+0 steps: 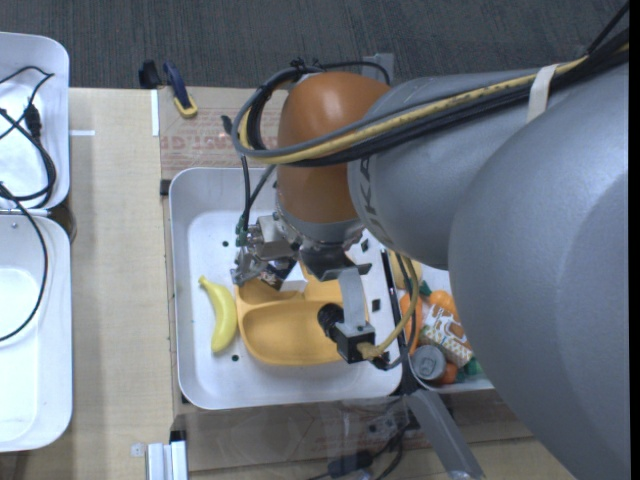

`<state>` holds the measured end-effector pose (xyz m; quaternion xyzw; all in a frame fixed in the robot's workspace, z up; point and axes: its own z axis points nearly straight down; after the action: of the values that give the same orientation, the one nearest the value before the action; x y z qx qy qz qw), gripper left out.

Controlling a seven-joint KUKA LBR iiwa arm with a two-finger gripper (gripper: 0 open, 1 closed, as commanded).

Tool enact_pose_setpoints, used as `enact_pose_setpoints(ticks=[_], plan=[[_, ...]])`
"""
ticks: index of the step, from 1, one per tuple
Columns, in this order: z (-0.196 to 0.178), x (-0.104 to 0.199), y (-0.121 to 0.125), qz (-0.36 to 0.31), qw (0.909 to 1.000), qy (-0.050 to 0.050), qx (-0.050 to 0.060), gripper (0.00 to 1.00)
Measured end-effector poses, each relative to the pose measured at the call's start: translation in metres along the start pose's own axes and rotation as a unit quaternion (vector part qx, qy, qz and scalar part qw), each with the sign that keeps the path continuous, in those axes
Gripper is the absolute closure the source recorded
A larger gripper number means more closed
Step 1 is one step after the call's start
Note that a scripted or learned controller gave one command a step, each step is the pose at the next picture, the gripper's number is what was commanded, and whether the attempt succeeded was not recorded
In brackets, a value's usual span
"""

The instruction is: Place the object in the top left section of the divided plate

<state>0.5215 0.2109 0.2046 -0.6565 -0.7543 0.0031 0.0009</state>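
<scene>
Scanning from the left edge of the frame, you see a white bin (30, 368) cut off by the border, with black cables (25, 158) looping over its upper part. To its right a strip of pale wooden bench (115, 268) runs top to bottom, and above it, along the top of the frame, lies dark grey carpet-like floor (200, 18). A small blue and yellow clamp (178, 90) sits at the bench's far edge, upper left of centre. Next comes the second white bin (190, 268), with a yellow banana (222, 313) lying on its floor at the left, just beside a yellow divided plate (285, 333). You can make out the plate's lower left section clearly; its upper sections are largely covered by the gripper (262, 263), which hangs low over the plate's top left part. You cannot tell whether the fingers are open or shut, nor whether anything sits between them. The grey arm (500, 218) with its orange band (325, 138) fills the centre and right, hiding much of the bin. At lower right, small orange and mixed items (440, 343) peek out beside the arm, too blocked to identify.
</scene>
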Motion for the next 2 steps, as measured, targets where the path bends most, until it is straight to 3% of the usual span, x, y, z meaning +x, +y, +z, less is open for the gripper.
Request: enact_pose_setpoints(ticks=[1, 2], plan=[[-0.0076, -0.0018, 0.0001, 0.001, 1.0, -0.001, 0.002, 1.0], [-0.0075, -0.0018, 0.0001, 0.002, 1.0, -0.001, 0.002, 0.0]])
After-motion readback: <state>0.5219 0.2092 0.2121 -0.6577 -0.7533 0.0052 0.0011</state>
